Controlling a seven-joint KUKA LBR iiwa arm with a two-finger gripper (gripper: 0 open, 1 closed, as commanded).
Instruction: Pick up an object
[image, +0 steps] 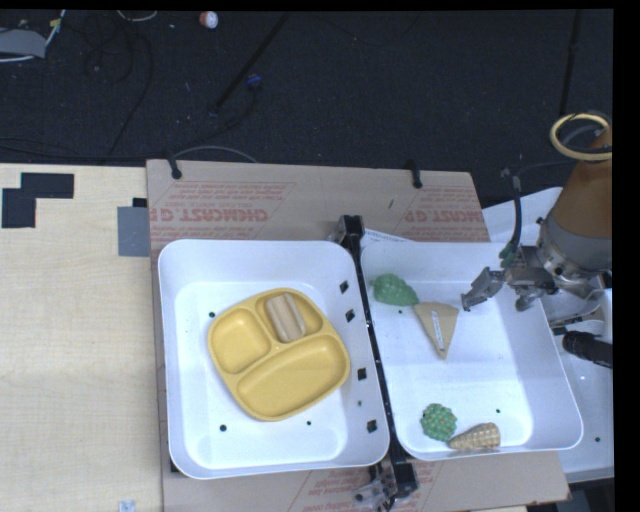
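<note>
Lowest in view, a tan ridged cone (474, 437) lies touching a bumpy green ball (437, 421) in the right white bin (560, 400). End effector (478, 293) hovers, fingers apart, holding nothing, just beside the pale wedge (439, 325). Best to centre over that wedge before descending

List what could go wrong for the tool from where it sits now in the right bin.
1. The tool hovers beside the beige wedge; its flat, tapered shape may slip from a pinch.
2. The green leafy piece lies close to the wedge, so a descent there might nudge it instead.
3. The green ball and ridged cone touch near the right bin's front wall; grabbing one could drag the other.
</note>
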